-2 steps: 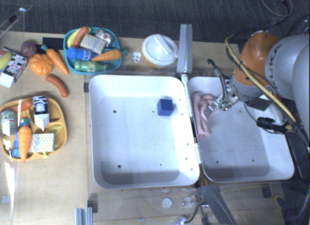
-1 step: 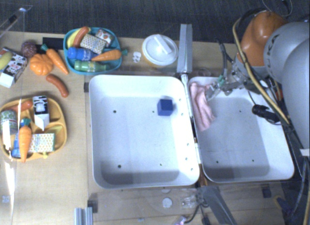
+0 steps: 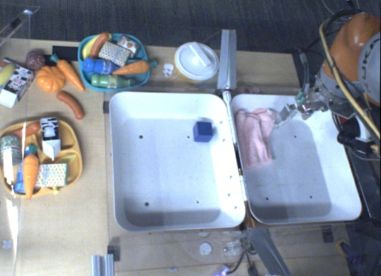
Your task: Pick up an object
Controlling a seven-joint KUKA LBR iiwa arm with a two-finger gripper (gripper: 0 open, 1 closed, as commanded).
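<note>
While the pink cloth (image 3: 255,136) lies in the right bin (image 3: 333,209), the tool (image 3: 284,114) hovers just beside it, fingers parted, holding nothing.

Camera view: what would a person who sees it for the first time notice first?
Probably the blue block, alone in the left bin, and the pink cloth crumpled against the left wall of the right bin. The tool hovers over the right bin's upper part, beside the cloth.
</note>
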